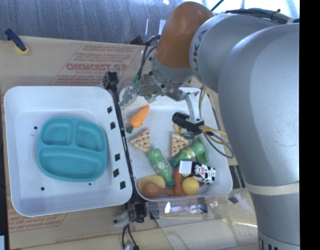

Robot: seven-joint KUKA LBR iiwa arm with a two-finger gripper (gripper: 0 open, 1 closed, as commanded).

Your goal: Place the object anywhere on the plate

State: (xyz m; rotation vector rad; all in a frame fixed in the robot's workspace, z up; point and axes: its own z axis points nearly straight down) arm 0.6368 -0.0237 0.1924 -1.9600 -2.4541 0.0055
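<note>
**Arm over the right bin, plate waiting in the left one**

The grey arm [253,87] took up most of the right side of the view, and its orange band [178,33] stood above the wrist. Two white bins lay side by side on the bench. The left bin [19,139] carried a teal plate [71,148] with three compartments, lying near the middle of its floor. The right bin [222,176] carried the toy food. The gripper [144,90] hung over the far left corner of the right bin, just above a toy carrot [139,115]. The metal parts there were small and mixed with cables, so I cannot tell how it was set, and nothing was clearly seen in it. The carrot lay tilted on the bin floor, near the wall between the bins. Nearer to the camera lay a waffle piece [141,139], a second waffle wedge [178,142], two green bottles [161,163], a black and white carton [204,173], a yellow lemon [190,185] and perhaps a brown drumstick [152,187], crowded together at the near end.
</note>
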